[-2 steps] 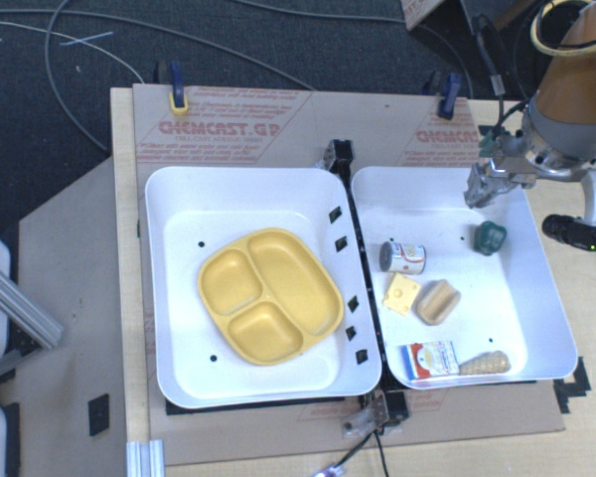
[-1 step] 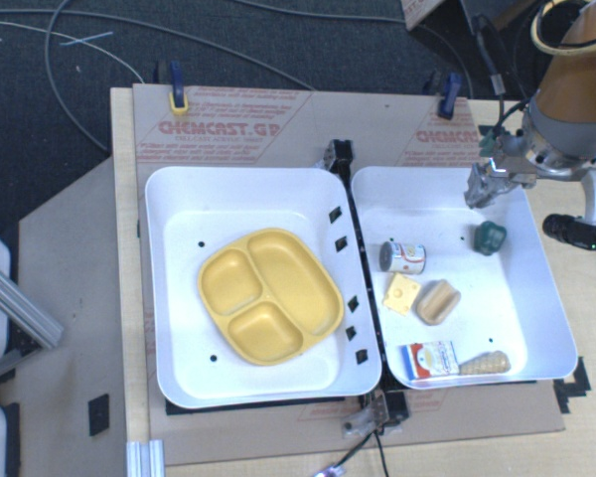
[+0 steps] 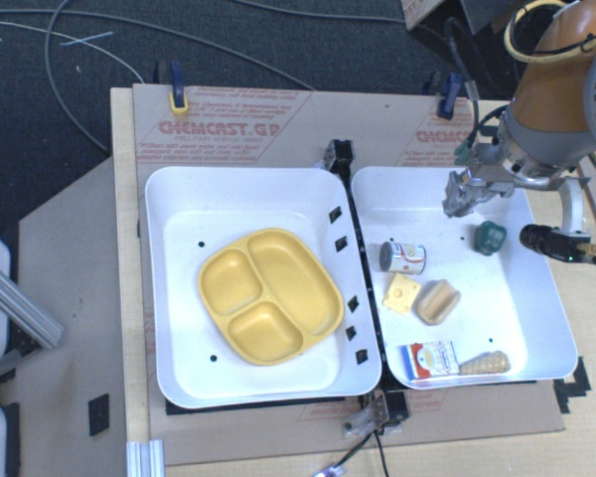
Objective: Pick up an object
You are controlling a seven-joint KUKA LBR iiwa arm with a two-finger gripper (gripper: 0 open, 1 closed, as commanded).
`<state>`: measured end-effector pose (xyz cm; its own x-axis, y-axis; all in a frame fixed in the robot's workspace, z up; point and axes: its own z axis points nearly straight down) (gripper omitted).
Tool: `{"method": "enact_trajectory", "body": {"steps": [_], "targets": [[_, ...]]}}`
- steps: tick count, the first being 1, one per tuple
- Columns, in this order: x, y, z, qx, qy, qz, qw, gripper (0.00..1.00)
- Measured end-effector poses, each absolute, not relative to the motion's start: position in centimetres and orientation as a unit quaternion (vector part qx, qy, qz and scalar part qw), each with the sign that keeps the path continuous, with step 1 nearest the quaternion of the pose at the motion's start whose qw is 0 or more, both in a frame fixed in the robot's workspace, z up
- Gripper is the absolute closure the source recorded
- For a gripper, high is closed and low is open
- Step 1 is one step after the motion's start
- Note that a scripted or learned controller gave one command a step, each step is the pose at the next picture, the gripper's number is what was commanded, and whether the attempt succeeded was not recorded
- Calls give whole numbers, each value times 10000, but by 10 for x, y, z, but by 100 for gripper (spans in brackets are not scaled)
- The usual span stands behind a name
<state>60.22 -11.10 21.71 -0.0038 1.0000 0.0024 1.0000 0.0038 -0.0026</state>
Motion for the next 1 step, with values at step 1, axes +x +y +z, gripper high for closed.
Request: {"method": "enact_trajectory", "body": {"steps": [1], "targets": [[592,-57,228,-7058,-7084,0,17,100]]}}
